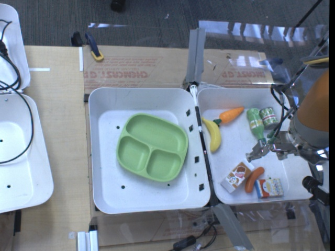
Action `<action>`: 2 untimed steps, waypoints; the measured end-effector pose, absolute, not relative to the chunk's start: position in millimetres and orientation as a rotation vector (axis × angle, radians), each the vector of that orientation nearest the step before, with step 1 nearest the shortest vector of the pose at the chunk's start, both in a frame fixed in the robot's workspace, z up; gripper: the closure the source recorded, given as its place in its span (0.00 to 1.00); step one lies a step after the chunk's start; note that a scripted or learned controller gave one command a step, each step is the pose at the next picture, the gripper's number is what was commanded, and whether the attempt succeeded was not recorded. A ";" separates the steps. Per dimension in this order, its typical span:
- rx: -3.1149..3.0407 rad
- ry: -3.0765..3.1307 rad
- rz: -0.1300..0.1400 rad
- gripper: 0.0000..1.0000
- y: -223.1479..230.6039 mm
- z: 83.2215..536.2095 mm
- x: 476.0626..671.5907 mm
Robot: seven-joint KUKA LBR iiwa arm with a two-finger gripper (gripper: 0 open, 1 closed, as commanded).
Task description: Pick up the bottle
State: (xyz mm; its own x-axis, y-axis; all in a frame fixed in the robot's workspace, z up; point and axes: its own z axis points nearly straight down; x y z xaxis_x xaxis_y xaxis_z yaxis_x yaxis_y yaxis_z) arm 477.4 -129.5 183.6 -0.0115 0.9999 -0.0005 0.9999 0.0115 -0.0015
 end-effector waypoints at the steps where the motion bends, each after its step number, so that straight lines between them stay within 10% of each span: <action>1: -2.118 -2.320 0.003 0.00 -163.9 150.6 526.2; 2: -2.118 -2.320 0.003 0.00 -163.8 150.6 526.3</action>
